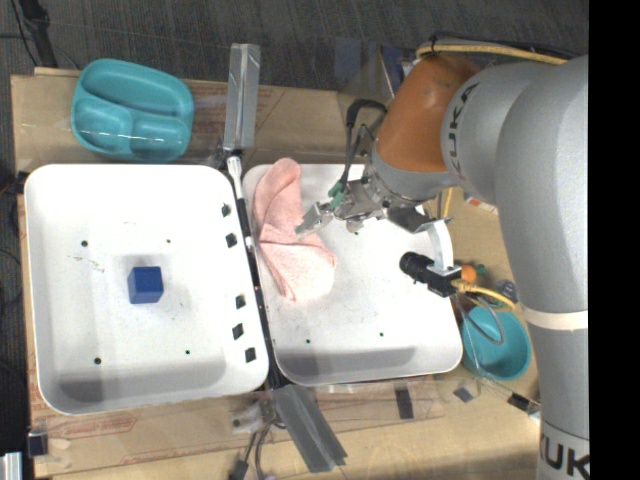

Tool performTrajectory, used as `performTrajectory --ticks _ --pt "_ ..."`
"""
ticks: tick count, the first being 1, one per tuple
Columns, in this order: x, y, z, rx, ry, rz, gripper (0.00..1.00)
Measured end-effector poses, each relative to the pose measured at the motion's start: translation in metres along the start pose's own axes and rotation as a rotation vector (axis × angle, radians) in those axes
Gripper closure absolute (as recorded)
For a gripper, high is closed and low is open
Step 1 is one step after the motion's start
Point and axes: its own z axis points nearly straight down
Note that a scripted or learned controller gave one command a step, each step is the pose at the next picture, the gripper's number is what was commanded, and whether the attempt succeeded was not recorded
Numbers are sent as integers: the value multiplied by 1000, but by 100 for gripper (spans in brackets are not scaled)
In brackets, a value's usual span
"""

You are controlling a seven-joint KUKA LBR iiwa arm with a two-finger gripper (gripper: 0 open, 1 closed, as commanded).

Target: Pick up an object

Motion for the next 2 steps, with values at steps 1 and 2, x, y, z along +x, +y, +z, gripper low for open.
performTrajectory --ticks 1,2 --pt "-22 1 68 -9 -2 -84 0" --pt "-17 -6 68 -8 -3 -82 0"
